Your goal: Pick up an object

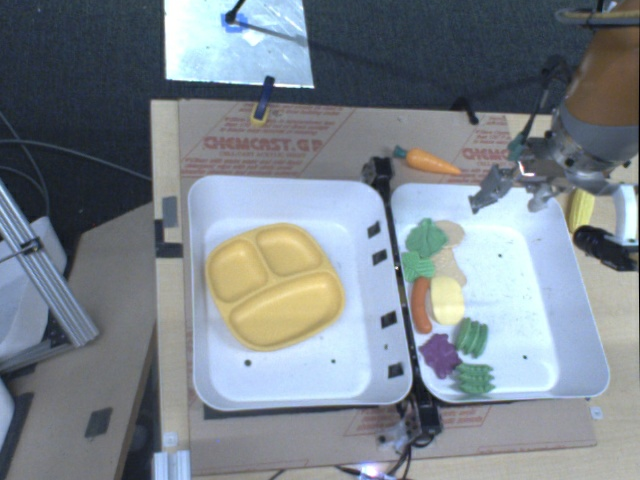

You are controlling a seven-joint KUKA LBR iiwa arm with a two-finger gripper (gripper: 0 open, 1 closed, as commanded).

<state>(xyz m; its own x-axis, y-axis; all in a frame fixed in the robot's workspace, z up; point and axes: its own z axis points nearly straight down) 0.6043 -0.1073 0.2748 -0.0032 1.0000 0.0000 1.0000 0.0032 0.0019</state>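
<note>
My gripper (512,194) hangs above the back edge of the right bin (540,298), open, with nothing between its fingers. Toy foods lie along that bin's left side: a green leafy piece (425,238), a tan piece (450,233), a red sausage (421,303), a pale yellow piece (446,299), a purple piece (438,353) and two green pods (471,337) (474,377). They all lie left of and nearer the front than the gripper. The left bin (290,203) holds a yellow divided plate (275,284).
An orange toy carrot (428,161) lies on the cardboard behind the right bin. A yellow corn piece (581,208) sits outside the bin at the right. A blue and yellow tool (263,100) lies behind the left bin. The right bin's middle and right part are bare.
</note>
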